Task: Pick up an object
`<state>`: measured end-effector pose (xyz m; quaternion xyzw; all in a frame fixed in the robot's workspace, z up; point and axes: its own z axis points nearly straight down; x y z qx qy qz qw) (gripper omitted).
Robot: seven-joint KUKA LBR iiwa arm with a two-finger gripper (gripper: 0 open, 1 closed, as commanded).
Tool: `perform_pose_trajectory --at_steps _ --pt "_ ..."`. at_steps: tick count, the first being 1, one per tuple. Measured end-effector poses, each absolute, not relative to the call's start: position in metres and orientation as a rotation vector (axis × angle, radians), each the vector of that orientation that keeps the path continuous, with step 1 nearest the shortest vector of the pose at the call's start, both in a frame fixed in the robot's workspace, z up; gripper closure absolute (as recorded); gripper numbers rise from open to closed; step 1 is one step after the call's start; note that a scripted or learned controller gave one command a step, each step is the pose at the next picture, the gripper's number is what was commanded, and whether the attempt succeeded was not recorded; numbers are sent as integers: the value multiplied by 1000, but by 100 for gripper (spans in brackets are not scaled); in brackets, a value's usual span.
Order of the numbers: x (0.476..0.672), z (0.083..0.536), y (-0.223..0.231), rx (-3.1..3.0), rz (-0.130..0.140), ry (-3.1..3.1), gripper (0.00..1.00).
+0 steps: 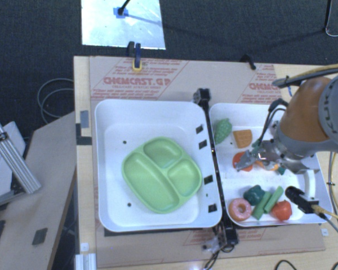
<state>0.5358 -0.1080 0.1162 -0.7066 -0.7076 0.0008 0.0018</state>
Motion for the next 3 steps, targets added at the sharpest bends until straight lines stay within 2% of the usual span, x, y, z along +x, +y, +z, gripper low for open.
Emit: perform_pose_trajectory --at_steps 1,2,3 --pt "536 83 -107 -2219 1 -2221 0" --pt "537 95 -108 -2221 -3 -2223 100" --pt "529 144 -106 -2221 -3 -2226 100"
